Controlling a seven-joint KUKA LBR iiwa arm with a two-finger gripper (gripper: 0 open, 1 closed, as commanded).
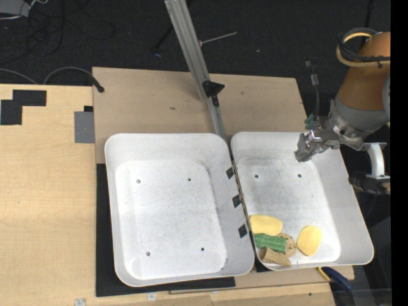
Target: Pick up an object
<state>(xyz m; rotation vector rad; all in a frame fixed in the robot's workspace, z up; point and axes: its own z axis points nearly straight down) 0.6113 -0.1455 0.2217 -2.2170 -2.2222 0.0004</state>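
In the right bin (299,190), near its front edge, lies a small heap: a pale yellow oblong piece (266,224), a green piece (270,241), a tan piece (276,254) and a round yellow piece (310,240) a little to the right. My gripper (305,147) hangs over the back right part of that bin, well behind the heap and apart from it. Nothing shows between its fingers.
The left bin (169,203) adjoins the right one, with black clips (233,199) along their shared wall. A slanted metal rail (194,56) runs from the back down to the bins' junction. The orange-banded arm (363,75) fills the right side.
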